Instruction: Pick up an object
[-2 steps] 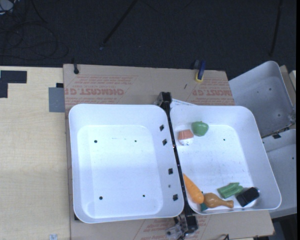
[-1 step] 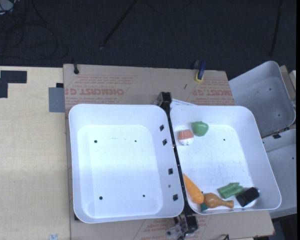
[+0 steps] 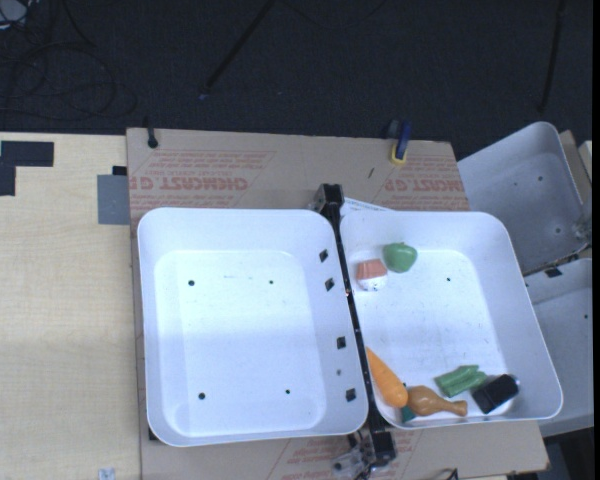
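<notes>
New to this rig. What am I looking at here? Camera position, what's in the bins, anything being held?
One fixed camera sits above a bench and looks down at a slant. The bench carries two shallow white bins side by side on a cardboard sheet. The left bin has just a few small dark dots on its floor. The right bin holds toy-like items: a green round piece and a small orange and white block near the top, then an orange carrot shape, a tan gourd-like piece, a green ridged piece and a black block along the bottom. All the items lie loose in the bin.
</notes>
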